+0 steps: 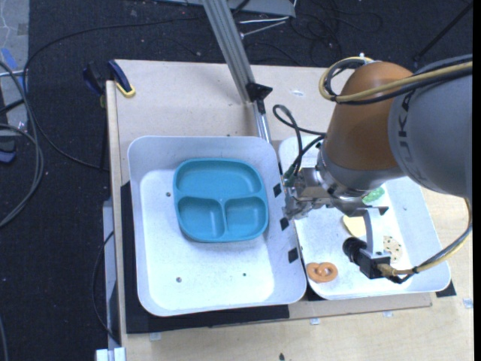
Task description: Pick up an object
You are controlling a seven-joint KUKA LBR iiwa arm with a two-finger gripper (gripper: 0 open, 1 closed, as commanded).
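Observation:
My gripper (295, 204) hangs low over the left side of the right bin (421, 201), close to the wall between the two bins, and the orange-banded wrist hides most of it. An orange ring (324, 271) lies at the bin's front left corner, apart from the gripper. A pale yellow piece (353, 223) lies just right of the gripper. Further right is a beige block with dots (389, 245). A green thing (373, 196) peeks out from under the wrist. I see nothing held in the gripper.
The left bin (150, 277) holds a blue divided plate (221, 200) in its upper half. A slanted metal pole (229, 40) rises behind the bins. Bare bench lies beyond the bins' far edge.

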